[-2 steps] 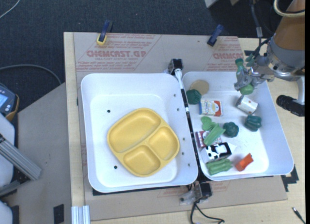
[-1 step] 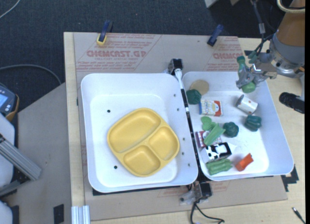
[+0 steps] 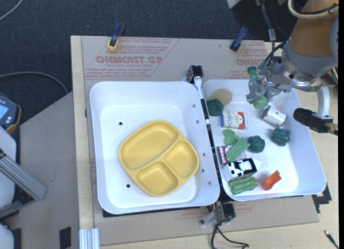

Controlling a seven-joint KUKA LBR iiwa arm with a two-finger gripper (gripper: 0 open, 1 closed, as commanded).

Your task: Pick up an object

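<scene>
- The grey two-finger gripper hangs over the twelve o'clock end of the right-hand shallow white bin, reached in from three o'clock.
- A small light-green rounded piece sits at the fingertips; I judge the fingers are pinched on it, though the view is small and I can't be certain it is clear of the bin floor.
- Step in hand, as I read it: the grasp itself, or the very start of the lift.
- Just beside it, toward four o'clock, lies a small white cylinder-like block; toward eight o'clock, a red-and-white printed carton.
- Further toward six o'clock sit a dark green lumpy toy, a black-and-white cow-patterned figure and an orange wedge-shaped piece.
- The left-hand shallow white bin holds a yellow three-compartment plastic tray.
- Next move calls for a straight rise, keeping the pinch firm; a rounded piece may slip.
</scene>
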